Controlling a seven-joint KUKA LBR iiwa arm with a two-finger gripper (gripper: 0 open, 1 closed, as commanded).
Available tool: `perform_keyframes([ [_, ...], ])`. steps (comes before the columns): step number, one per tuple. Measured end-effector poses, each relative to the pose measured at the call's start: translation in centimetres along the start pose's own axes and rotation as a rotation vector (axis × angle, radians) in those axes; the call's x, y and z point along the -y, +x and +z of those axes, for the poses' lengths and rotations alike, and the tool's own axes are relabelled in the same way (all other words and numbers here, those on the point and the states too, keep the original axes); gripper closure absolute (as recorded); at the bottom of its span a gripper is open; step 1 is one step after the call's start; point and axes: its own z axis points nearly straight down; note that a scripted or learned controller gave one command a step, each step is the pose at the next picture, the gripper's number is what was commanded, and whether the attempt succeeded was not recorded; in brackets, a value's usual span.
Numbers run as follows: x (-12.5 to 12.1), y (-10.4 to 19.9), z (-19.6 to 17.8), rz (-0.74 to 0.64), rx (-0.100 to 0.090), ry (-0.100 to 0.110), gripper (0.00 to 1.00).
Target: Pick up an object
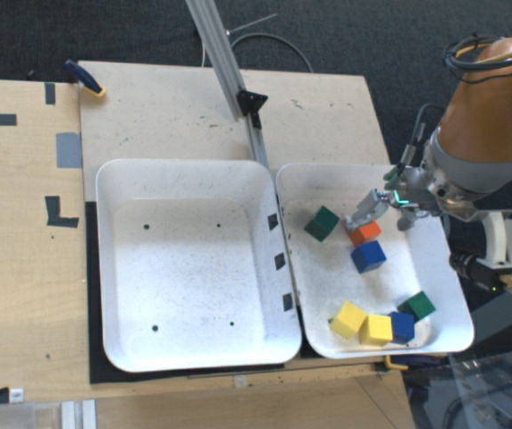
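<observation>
The arm [479, 123] reaches in over the right bin [443, 329], its jaws [364, 214] low above the blocks; whether they are spread or pressed together cannot be told. An orange block [365, 232] sits right under the jaws' tips, seemingly touching them. A blue block [368, 256] lies just below it, touching it. A green block [322, 223] rests just to the jaws' left. Well below the jaws, near the bin's front rim, sit two yellow blocks [349, 319], another blue one [403, 326] and another green one [417, 306]. The left bin [113, 186] stands well apart on the tabletop [148, 105].
</observation>
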Motion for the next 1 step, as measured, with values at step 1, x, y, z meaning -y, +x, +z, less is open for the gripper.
perform_keyframes([
  [1,-0.05,-0.03,-0.13,-0.001,0.0,-0.003,0.0],
])
